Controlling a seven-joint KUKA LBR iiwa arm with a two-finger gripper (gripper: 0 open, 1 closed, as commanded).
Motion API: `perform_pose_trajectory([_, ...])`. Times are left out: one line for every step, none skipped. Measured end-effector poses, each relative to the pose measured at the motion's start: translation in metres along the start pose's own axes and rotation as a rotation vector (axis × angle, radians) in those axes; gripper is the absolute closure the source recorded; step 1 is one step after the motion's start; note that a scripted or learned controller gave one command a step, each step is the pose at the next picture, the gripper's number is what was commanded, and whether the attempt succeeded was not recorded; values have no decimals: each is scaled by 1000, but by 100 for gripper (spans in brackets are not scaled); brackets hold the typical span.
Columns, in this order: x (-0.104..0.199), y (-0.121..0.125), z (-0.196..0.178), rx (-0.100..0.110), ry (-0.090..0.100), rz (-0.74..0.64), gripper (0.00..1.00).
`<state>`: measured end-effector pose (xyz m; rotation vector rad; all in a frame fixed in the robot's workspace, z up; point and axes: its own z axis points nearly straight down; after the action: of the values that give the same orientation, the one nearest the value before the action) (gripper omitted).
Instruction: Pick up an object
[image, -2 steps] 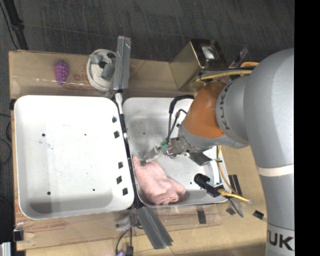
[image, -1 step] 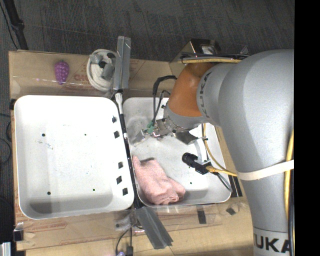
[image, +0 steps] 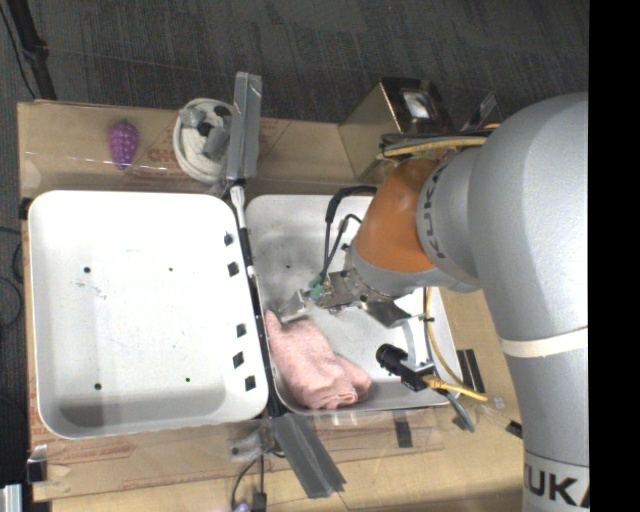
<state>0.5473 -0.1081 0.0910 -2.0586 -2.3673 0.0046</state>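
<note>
The pink cloth (image: 312, 365) lies bunched in the right bin (image: 290, 225), against its near-left wall. I judge it soft, light, and best pinched at a raised fold. My tool (image: 300, 306) hovers just above its upper edge; grip state: cannot tell.

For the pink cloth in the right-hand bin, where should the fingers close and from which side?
Probably from straight above, on the raised folded bulk of the pink cloth. It lies bunched against the right bin's left wall and front corner, so side approaches look blocked. The gripper sits just above its upper end.
</note>
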Motion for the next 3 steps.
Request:
perform_pose_trajectory([-16,71,-1,-3,0,-27,0])
perform_pose_trajectory([9,27,0,-1,0,-132,0])
perform_pose_trajectory([7,-23,0,-1,0,-161,0])
